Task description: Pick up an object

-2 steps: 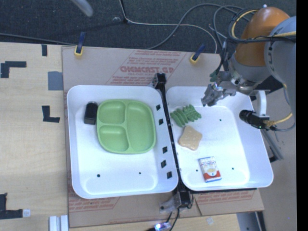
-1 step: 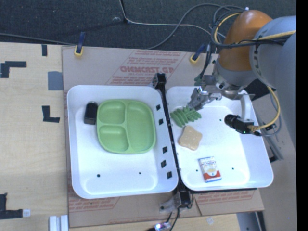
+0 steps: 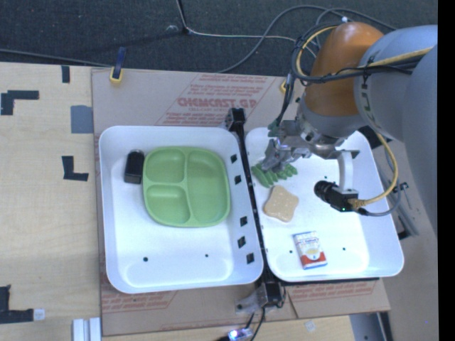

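The gripper (image 3: pixel 276 160) is reaching down at the upper left of the right bin (image 3: pixel 377 258), right of frame centre, its tip sitting on a green item (image 3: pixel 279 172) beside the divider; whether its fingers are spread or closed, I cannot tell. Just below, a tan bread slice (image 3: pixel 281 204) is lying flat, and a small red-and-white box (image 3: pixel 310 250) is resting lower in the same bin. In the left bin (image 3: pixel 121 261), a green divided plate (image 3: pixel 187 186) is sitting with a black block (image 3: pixel 134 167) touching its left edge.
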Robot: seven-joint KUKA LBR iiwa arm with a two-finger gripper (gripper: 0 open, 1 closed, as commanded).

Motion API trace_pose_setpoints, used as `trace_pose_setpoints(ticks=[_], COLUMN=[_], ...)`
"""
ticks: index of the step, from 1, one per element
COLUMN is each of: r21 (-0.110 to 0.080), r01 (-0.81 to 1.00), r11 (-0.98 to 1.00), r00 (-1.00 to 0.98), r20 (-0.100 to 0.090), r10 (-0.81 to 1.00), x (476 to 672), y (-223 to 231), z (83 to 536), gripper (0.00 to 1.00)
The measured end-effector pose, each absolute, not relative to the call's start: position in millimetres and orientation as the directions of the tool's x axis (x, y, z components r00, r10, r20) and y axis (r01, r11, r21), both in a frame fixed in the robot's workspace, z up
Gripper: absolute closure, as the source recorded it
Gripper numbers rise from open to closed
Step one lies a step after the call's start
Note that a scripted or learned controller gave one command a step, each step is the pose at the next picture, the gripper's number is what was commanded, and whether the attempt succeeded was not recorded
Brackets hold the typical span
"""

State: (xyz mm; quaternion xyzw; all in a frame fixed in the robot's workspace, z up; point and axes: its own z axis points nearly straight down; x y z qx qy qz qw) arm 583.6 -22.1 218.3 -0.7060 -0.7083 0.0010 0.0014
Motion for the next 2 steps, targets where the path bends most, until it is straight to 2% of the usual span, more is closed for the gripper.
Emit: trace_pose_setpoints(ticks=[2], r21=[-0.004], r01=[1.0], r11=[0.006], r00=[-0.006], r20=[0.001], r10=[1.0], x=[528.6], y=[64.1], z=[220.9], gripper=[1.0])
